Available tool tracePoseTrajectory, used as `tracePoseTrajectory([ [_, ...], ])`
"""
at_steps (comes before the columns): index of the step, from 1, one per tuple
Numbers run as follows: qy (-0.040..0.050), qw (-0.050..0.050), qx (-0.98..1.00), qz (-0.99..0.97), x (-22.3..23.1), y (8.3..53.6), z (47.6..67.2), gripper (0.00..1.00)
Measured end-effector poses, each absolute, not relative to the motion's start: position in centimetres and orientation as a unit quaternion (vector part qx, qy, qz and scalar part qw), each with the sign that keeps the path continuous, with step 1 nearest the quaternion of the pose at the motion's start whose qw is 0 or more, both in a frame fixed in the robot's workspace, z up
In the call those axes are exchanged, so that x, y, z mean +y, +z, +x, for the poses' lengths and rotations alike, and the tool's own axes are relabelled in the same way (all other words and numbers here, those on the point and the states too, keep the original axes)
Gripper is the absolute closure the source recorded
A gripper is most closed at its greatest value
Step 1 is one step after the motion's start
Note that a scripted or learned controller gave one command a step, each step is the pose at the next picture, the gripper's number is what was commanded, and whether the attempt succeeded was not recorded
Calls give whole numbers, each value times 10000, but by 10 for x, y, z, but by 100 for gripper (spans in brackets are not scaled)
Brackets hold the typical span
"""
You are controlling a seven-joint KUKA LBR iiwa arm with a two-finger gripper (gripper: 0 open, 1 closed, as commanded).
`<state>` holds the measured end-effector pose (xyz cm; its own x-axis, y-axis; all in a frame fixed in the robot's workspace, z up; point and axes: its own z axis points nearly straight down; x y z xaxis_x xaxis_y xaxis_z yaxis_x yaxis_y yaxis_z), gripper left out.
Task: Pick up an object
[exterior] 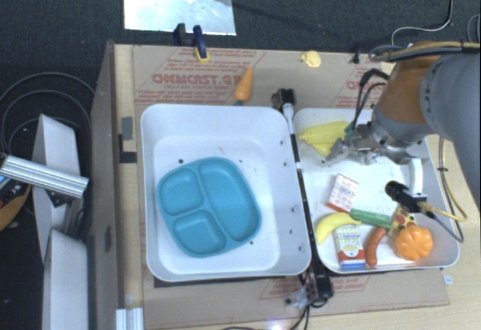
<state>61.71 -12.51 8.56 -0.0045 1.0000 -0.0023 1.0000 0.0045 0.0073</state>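
The right bin (440, 255) holds several toy foods. A yellow piece (322, 134) lies at its far left corner. A red-and-white packet (343, 192) sits mid-bin. Along the near edge are a banana (329, 225), a small carton (348, 247), a green stick (370, 217), a red sausage (374, 245) and an orange pumpkin-like fruit (414, 243). My gripper (347, 149) hangs low over the far part of this bin, just right of the yellow piece and above the packet. Nothing shows between its jaws.
The left bin (161, 133) holds a blue divided plate (208, 205). An orange carrot (243, 85) and a small yellow lump (310, 59) lie on the cardboard behind the bins. A black divider strip (297, 163) runs between the two bins.
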Motion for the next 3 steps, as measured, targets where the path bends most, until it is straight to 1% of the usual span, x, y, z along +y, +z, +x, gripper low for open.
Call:
tracePoseTrajectory([
  [1,40,14,7117,7025,-27,191,578,0],
  [2,4,17,7065,7077,-98,105,608,0],
  [3,-191,-160,7076,7062,-96,81,661,0],
])
